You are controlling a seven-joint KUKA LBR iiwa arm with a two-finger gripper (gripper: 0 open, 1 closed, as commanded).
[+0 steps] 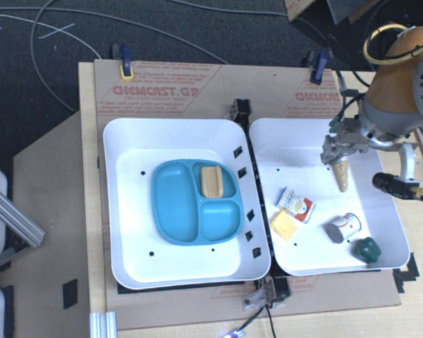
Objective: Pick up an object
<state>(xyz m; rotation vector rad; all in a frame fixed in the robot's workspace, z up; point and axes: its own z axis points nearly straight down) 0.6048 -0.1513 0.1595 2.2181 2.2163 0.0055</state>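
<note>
Lowest in view, my right bin (pixel 391 220) holds the loose pieces; I read across from the left bin (pixel 127 189), where a blue divided plate (pixel 187 206) carries a tan bread slice (pixel 211 182). Next come a yellow cheese wedge (pixel 283 225), a small red-and-white packet (pixel 296 205), a grey-and-white cup (pixel 342 227) and a green object (pixel 367 249). My gripper (pixel 338 162) hangs over the bin's far right part with a tan cone (pixel 341 175) pinched between its fingers, pointing down, well apart from the others.

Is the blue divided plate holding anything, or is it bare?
Holding something: a tan block lies in the upper right compartment of the blue plate.
</note>
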